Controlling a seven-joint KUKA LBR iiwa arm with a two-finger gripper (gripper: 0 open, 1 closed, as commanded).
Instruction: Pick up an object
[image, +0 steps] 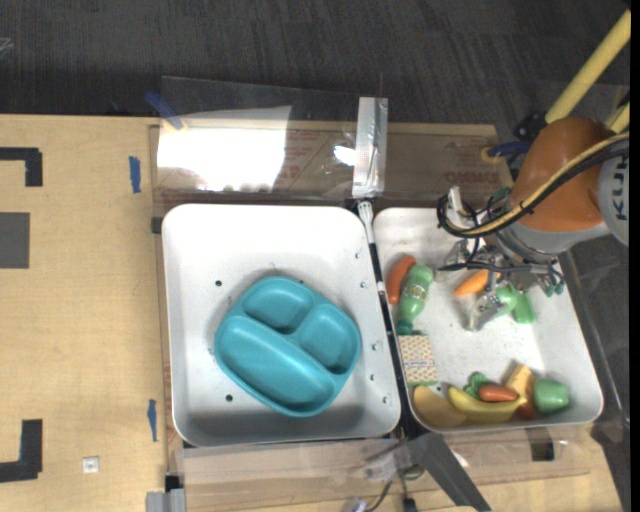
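My gripper (484, 308) is low over the back half of the right bin (570, 340), under the grey wrist with its orange band (565, 185). A small orange toy (470, 284) lies just to its left and a green toy (519, 304) just to its right, both close against it. Further left, by the bin's left wall, an orange-red toy (400, 276) rests beside a green bottle-shaped toy (413, 296). I see nothing lifted off the bin floor.
A pile at the right bin's front holds a yellow banana (462, 402), a red piece (497, 393), a tan block (517, 377) and a green piece (552, 394). A patterned card (417, 357) lies near the divider. The left bin (190, 250) holds a teal compartment plate (288, 343).
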